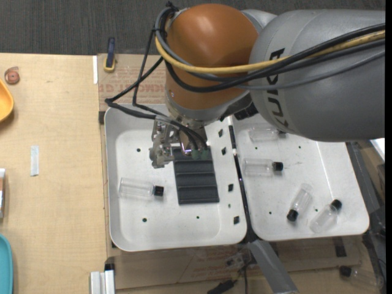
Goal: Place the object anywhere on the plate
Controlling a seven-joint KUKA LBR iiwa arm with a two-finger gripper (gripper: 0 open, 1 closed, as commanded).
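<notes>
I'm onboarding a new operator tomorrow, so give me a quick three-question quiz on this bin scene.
1. True or false: the gripper hangs above the right bin.
2. The clear vial in the left bin has its black cap at which end? A: the end toward the right bin. B: the end away from it.
3. What colour are the caps on the vials lying in the right bin?

Key: 1 false, it is above the left bin. 2 A. 3 black.
</notes>
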